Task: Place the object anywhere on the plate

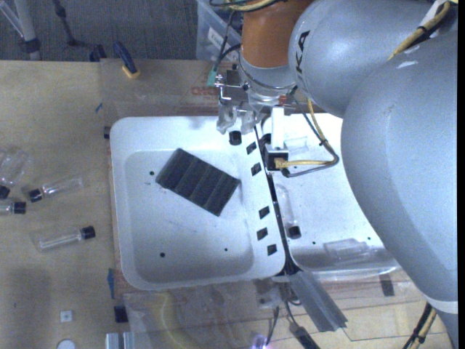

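The grey arm with its orange band (269, 13) reaches in from the right and fills the upper right of the scene. Its gripper (236, 126) hangs over the far edge of the left white bin (131, 217), close to the seam between the two bins, with a small black-capped vial (234, 135) at its tip. A dark ribbed plate (197, 181) lies tilted in the left bin. The right bin (320, 217) holds a clear vial (288, 220) beside the seam. Several clear vials (62, 236) lie on the wooden bench (51, 107) to the left.
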Controlling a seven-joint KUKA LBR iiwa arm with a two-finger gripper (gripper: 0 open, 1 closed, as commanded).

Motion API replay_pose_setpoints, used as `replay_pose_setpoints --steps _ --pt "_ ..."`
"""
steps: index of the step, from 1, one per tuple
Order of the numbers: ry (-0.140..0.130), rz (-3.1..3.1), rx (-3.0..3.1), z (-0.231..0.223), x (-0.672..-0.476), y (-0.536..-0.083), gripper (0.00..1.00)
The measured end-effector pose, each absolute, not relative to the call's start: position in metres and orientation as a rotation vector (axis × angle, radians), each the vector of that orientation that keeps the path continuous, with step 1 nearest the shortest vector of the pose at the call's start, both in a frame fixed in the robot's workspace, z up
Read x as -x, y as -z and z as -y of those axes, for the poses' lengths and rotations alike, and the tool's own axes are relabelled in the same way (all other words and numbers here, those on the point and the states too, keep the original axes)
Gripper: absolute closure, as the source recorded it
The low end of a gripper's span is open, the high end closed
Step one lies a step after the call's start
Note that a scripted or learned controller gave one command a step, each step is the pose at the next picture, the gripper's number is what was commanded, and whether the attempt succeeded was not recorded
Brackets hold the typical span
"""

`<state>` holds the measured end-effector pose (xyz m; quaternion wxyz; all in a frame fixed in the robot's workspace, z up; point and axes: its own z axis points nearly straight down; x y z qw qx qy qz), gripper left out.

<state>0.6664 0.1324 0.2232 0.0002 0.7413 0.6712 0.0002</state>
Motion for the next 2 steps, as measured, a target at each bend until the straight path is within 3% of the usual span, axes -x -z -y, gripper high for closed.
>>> replay_pose_setpoints --steps 1,2 --pt "0.008 -2.045 -2.389 -0.197 -0.665 -0.167 1.0" --pt "-0.004 -2.656 -1.671 -0.202 -0.667 -0.203 1.0"
